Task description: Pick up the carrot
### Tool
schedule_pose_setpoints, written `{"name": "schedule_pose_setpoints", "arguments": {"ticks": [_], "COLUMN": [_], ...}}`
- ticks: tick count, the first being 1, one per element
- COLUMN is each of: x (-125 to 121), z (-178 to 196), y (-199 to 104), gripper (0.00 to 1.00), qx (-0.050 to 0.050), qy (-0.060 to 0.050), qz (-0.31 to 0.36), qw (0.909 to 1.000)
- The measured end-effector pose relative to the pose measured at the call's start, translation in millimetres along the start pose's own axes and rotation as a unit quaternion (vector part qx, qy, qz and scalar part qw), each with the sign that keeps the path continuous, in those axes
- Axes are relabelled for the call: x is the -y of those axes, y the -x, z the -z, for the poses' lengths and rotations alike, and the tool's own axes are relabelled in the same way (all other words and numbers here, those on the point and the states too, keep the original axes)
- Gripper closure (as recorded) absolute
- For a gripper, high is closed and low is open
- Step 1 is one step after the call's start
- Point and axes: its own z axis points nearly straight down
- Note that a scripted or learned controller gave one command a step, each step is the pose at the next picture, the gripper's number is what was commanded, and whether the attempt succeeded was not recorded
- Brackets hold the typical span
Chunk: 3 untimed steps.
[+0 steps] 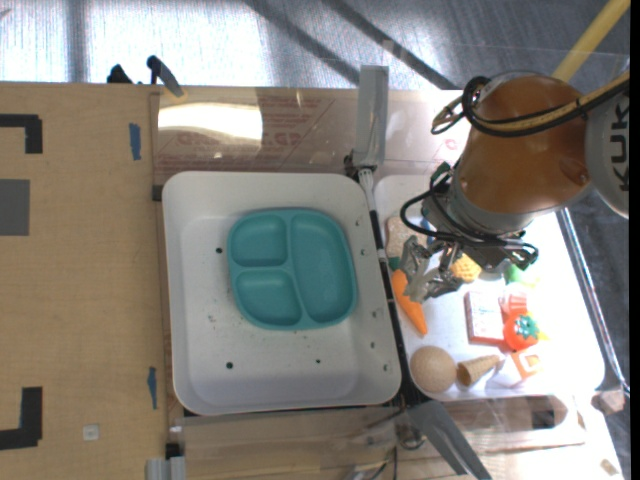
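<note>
An orange carrot point(407, 302) with a green top lies along the left wall of the right bin point(575, 368), pointing toward the front. My gripper point(429, 280) hangs just right of it and slightly above, its metal fingers spread apart with nothing between them. The orange wrist band and black cables sit above the gripper and hide the bin's back half.
The left bin point(190, 368) holds a teal divided plate point(293, 267). In the right bin lie a tan egg-shaped item point(433, 367), an ice-cream cone point(478, 370), a white and red carton point(483, 319), a red toy point(520, 330) and a yellow piece point(463, 267) by the fingers.
</note>
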Motion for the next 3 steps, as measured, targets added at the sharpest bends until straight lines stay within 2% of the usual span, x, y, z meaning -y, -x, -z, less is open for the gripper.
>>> {"name": "schedule_pose_setpoints", "arguments": {"ticks": [1,2,3], "x": [7,-21,-6], "z": [0,0,0], "y": [-7,-50,2], "gripper": [0.00,0.00,0.00], "qx": [-0.001,-0.002,0.000], "qy": [0.001,0.001,0.000], "qz": [-0.013,-0.010,0.107], "qw": [0.9999,0.9999,0.9943]}}
